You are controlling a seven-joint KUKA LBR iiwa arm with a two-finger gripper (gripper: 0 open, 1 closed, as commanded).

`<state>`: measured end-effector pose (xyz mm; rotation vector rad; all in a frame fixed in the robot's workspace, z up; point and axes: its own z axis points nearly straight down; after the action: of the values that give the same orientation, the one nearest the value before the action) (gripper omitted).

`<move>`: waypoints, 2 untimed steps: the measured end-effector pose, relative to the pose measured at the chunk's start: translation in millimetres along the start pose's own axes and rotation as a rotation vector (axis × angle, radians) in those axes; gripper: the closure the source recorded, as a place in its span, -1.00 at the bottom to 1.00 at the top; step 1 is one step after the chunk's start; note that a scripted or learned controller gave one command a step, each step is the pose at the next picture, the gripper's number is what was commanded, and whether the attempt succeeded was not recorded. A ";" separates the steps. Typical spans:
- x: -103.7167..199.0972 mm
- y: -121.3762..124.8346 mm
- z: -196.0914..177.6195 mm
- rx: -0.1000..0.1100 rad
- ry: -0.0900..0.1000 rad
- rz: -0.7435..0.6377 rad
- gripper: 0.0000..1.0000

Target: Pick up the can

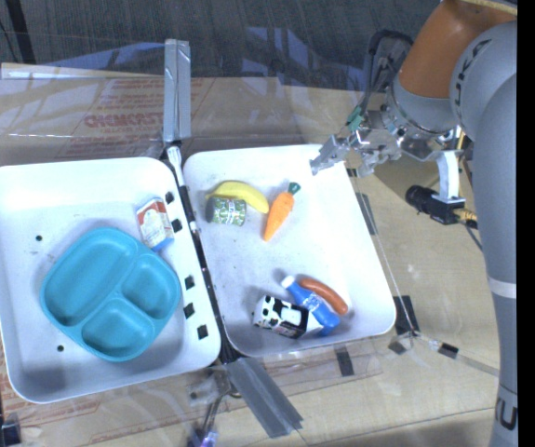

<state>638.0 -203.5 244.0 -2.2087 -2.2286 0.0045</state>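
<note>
Camera view: metal gripper (327,161) above the right bin's (360,250) far edge, can (229,211) lying well to its left.
The small cylindrical can, with a greenish printed label, lies on its side just under a curved yellow banana (241,194) and beside a tapered orange carrot (280,211). Whether the gripper's fingers are spread or closed I cannot tell; nothing sits between them. The left bin (25,203) holds a smooth blue compartment tray (111,292).

Can (228,211) just beside banana (240,194), seemingly touching
</note>
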 end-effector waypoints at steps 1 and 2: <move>69.6 19.7 56.3 -0.001 0.000 -0.148 -1.00; 108.8 19.9 153.2 0.000 -0.001 -0.172 -1.00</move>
<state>656.2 -94.3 90.7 -2.0095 -2.4105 0.0052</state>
